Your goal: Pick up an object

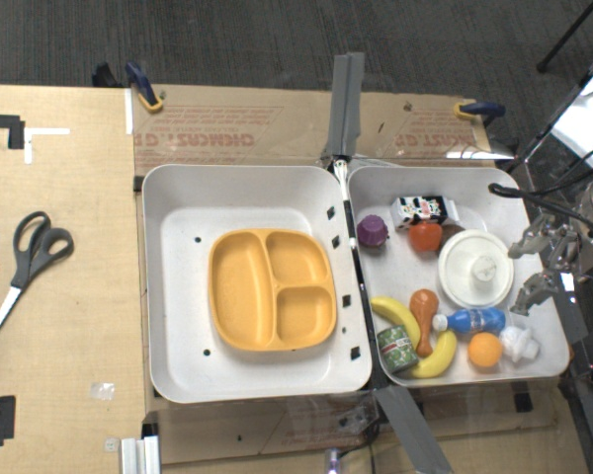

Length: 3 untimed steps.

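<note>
Cardboard-covered bench, two bins. Gripper (540, 261) at right edge, claw state cannot be told. Orange ball (484, 351) lower right: judged light, smooth, best pinched across middle.

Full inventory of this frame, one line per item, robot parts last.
Bins: 2, white, side by side on the bench.
Divided plate: 1, yellow-orange, middle of left bin.
Banana: 1, yellow, front of right bin.
Can: 1, green, beside the banana.
Drumstick toy: 1, orange-brown, lying over the banana.
Bottle: 1, blue, right bin front.
Orange ball: 1, orange, front right of right bin.
Round lid: 1, white, right bin centre.
Purple object: 1, purple, right bin, near divider.
Red fruit: 1, red, right bin back.
Small box: 1, black and white, behind the red fruit.
Scissors: 1, black handles, bench left.
Clamps: 2, blue, bench back edge.
Gripper: 1, grey, right edge of right bin.
</note>
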Available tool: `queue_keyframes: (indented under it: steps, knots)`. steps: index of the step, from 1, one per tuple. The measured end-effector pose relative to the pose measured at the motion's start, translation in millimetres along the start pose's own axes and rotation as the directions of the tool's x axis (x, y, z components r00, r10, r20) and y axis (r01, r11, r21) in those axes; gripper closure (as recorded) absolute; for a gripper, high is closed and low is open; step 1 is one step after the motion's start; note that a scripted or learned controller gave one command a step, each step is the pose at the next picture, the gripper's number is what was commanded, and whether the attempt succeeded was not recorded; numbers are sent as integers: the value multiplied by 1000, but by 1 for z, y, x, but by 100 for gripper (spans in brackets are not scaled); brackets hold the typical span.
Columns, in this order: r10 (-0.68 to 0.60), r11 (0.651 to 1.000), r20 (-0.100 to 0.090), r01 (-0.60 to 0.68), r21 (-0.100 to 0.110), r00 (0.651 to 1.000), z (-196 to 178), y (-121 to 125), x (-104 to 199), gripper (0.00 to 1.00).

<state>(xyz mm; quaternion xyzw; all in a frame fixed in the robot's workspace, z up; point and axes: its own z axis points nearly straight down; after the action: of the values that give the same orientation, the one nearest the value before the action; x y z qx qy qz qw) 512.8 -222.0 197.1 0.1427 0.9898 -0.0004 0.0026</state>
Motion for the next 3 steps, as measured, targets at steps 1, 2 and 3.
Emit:
queue_keyframes:
  steps: [1,2,3]
  knots:
    - [-104,995,-2,104,-1,995,104,16,36,0]
    - [-51,999,-2,51,-2,999,105,100,30,0]
    - [146,989,4,-146,0,989,103,110,44,0]
